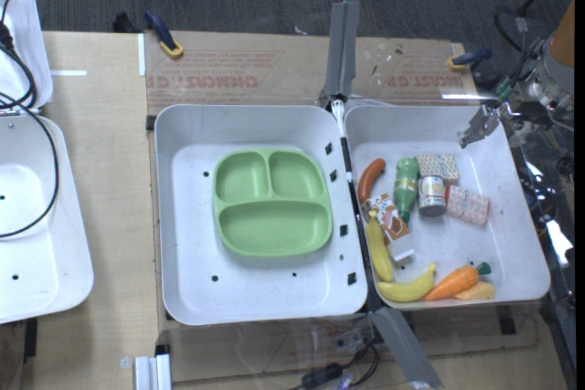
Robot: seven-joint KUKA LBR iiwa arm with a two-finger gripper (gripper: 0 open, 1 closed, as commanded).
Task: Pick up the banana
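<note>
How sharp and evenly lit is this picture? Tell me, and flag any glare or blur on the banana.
Camera view: lighting is soft and even, shadows faint; the banana is sharp and free of glare, low in the right bin; the green plate shows a mild sheen; the gripper at the right bin's far corner looks slightly blurred, and the picture is somewhat grainy.

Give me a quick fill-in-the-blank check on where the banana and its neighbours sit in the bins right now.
1. The banana lies in the ____ bin as seen from the camera.
2. The green divided plate has ____ compartments.
3. The toy carrot lies just to the ____ of the banana's tip in the camera view.
4. The gripper sits near the right bin's ____ corner in the camera view, away from the banana.

Missing words: right; three; right; upper right
</note>
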